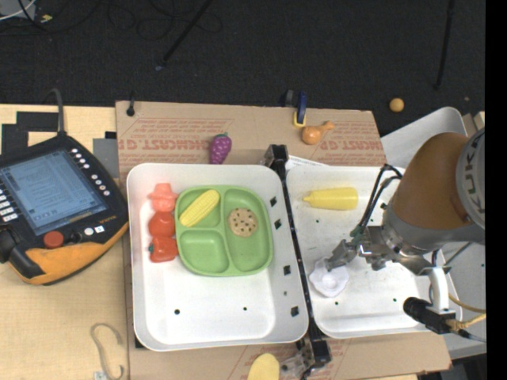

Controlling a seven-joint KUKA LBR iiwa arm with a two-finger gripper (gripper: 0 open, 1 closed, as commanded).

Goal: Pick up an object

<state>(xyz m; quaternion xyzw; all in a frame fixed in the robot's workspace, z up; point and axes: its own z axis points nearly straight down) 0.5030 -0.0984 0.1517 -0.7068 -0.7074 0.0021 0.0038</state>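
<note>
One gripper (342,261): hung over right bin (372,327).
Fingers: state unclear (blurred).
White object (328,280): just below fingers.

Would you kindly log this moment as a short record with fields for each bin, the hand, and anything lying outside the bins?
left bin: green divided plate with corn cob and cookie; red toy pieces beside the plate
right bin: yellow bottle-like item; small white object
hand: low over the right bin, just above the white object; grip unclear
outside bins: purple grapes, orange pear-like toy, control pendant
</note>
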